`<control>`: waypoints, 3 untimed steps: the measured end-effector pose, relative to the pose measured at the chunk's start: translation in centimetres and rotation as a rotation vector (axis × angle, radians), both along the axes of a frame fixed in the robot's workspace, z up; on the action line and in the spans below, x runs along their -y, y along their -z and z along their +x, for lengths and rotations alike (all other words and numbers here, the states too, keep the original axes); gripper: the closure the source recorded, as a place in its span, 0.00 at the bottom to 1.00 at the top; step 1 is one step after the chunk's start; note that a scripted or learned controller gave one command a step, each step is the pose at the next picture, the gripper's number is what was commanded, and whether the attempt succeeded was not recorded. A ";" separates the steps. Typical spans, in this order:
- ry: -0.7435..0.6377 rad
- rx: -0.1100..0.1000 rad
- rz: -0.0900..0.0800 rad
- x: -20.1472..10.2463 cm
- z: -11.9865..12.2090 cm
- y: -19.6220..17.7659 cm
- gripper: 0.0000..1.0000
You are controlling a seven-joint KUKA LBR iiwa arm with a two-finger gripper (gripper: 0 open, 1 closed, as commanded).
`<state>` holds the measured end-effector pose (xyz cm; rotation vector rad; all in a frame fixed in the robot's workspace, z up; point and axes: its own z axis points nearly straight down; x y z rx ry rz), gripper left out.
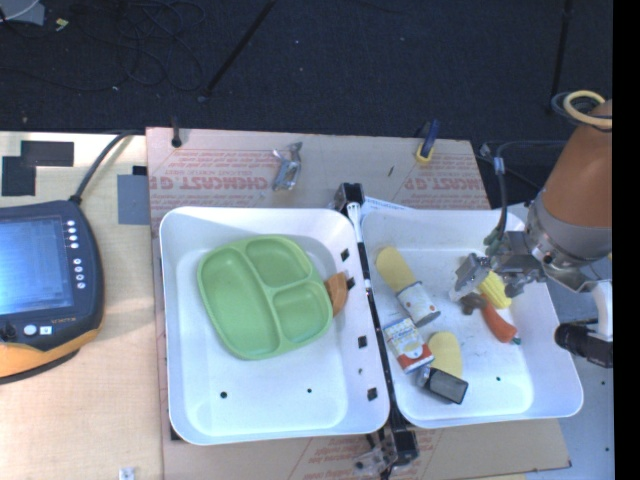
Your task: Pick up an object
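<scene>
Hand (487, 280) sits low inside the right bin (560, 393), toward that bin's right side, at the end of the grey arm (578, 203) with its orange band. A small yellow object (493, 290) lies right at the metal fingertips, and a slim orange piece (500, 323) that looks like a carrot pokes out just below it. Whether the hand is spread or pinching the yellow object cannot be told; the parts overlap too closely.

Further left in the right bin, well apart from the hand, lie a yellow cylinder (394, 266), a small grey block (418, 303) just below it, a red-and-white carton (405, 342), another yellow lump (445, 352) and a black box (443, 385) nearest the bin's front edge.

The left bin (250, 418), touching the right bin along a shared wall, carries a green divided plate (265, 295), with an orange scrap (338, 292) at the plate's right rim. Both bins rest on a cardboard-covered surface (220, 173).
</scene>
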<state>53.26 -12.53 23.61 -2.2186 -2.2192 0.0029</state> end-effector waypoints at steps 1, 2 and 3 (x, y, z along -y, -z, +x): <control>0.000 -0.013 0.004 -1.9 -3.1 12.5 0.00; 0.006 0.021 -0.008 -2.7 -4.1 13.0 0.00; 0.008 0.028 -0.011 -2.9 -4.3 13.1 0.00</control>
